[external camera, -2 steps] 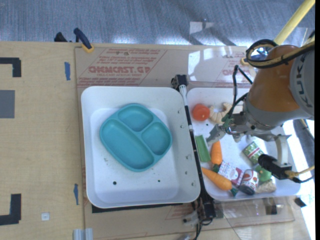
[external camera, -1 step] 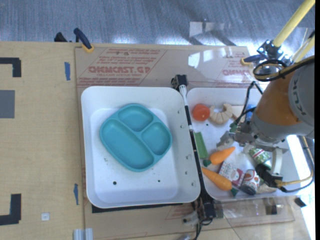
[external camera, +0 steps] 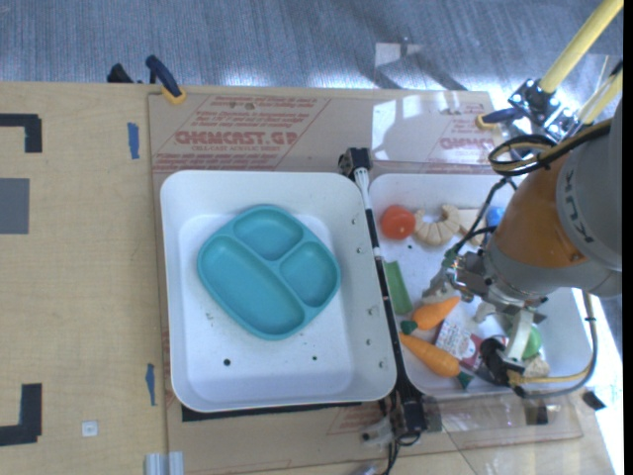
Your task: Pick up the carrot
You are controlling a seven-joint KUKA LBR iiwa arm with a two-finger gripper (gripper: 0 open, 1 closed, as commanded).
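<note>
- A carrot (external camera: 431, 355) lies in the lower left part of the right bin (external camera: 564, 349), its orange length running from near the bin's left wall toward lower right, in the lower right of the frame.
- A second, shorter orange piece (external camera: 436, 314) sits just above it, tilted up to the right.
- A green stick-shaped item (external camera: 397, 287) lies along the bin's left wall, above both orange pieces.
- A small packet with red print (external camera: 454, 337) rests between the carrot and the arm's wrist.
- The gripper (external camera: 492, 356) hangs over the bin's lower middle, just right of the carrot; whether its fingers are apart or together cannot be told, as the wrist and clutter hide them.
- The grey arm with its orange band (external camera: 539, 221) comes in from the right edge and covers much of the right bin.
- Farther up the bin lie a red-orange ball (external camera: 398, 222) and a pale, croissant-like item (external camera: 441, 227).
- In the left bin (external camera: 198, 364), at frame centre, rests a teal divided plate (external camera: 268, 269) with three compartments.
- Both bins sit on a cardboard sheet (external camera: 237, 127) with red print.
</note>
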